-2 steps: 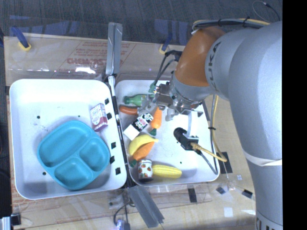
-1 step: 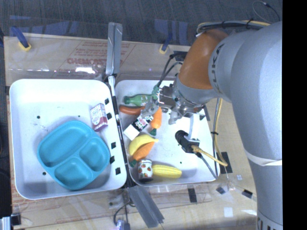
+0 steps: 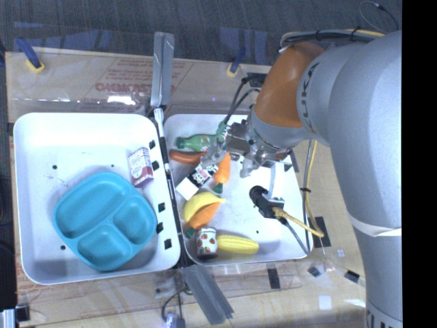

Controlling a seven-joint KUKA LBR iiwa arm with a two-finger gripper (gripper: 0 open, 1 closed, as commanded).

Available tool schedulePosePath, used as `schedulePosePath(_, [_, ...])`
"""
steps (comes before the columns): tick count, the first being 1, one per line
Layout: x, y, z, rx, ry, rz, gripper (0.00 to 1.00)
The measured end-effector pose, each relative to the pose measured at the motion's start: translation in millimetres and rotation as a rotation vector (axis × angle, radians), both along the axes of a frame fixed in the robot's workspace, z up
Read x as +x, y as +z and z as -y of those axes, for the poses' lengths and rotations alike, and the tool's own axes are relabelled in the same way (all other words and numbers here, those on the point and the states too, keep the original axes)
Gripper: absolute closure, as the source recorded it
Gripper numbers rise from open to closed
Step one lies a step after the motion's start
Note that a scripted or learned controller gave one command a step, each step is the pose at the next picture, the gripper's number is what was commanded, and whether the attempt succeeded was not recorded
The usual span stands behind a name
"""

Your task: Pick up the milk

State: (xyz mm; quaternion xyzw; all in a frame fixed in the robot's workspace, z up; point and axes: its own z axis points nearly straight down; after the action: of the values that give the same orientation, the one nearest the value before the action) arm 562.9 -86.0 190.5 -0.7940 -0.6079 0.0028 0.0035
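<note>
Where the two bins meet, the milk [image 3: 196, 180], a small white carton with a dark printed end, lies tilted at the left side of the right bin [image 3: 290, 241]. A carrot [image 3: 222, 169] leans against its right end, a sausage [image 3: 186, 157] and a green bottle [image 3: 194, 142] lie just above, and a banana [image 3: 202, 201] sits just below. Further down rest a small can [image 3: 206, 242] and a corn cob [image 3: 236, 244]. The jaws [image 3: 239, 152] hang just right of the carrot; whether they are spread or pressed together, I cannot tell. The left bin [image 3: 41, 156] carries a blue divided tray [image 3: 102, 219] and a maroon carton [image 3: 140, 166].
</note>
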Motion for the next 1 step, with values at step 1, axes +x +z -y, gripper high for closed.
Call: schedulePosePath(1, [38.5,120.1,30.3,-0.002,0.388,0.009,0.00])
